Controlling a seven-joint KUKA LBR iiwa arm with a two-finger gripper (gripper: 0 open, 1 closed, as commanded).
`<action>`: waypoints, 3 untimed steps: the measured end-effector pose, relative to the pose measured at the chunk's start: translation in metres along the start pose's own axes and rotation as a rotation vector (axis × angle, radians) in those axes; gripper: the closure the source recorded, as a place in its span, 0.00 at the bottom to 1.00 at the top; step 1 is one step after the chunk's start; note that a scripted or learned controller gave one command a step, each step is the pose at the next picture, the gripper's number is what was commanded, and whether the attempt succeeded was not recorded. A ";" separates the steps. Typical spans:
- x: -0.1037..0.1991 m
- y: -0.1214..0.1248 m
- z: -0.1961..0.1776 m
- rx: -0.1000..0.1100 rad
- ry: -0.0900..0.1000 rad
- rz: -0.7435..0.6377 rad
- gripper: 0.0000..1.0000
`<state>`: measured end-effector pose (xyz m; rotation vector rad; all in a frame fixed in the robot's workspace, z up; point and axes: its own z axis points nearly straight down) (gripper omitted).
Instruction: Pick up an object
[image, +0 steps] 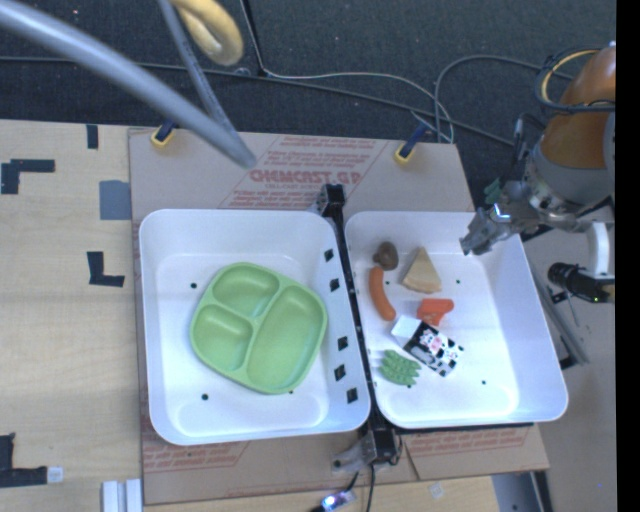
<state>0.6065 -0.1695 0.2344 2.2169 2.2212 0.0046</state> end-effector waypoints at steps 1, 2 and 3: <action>0.060 -0.006 0.009 0.006 0.001 -0.004 1.00; 0.118 -0.015 0.001 0.006 0.003 -0.005 1.00; 0.180 -0.022 0.009 0.007 0.002 -0.005 1.00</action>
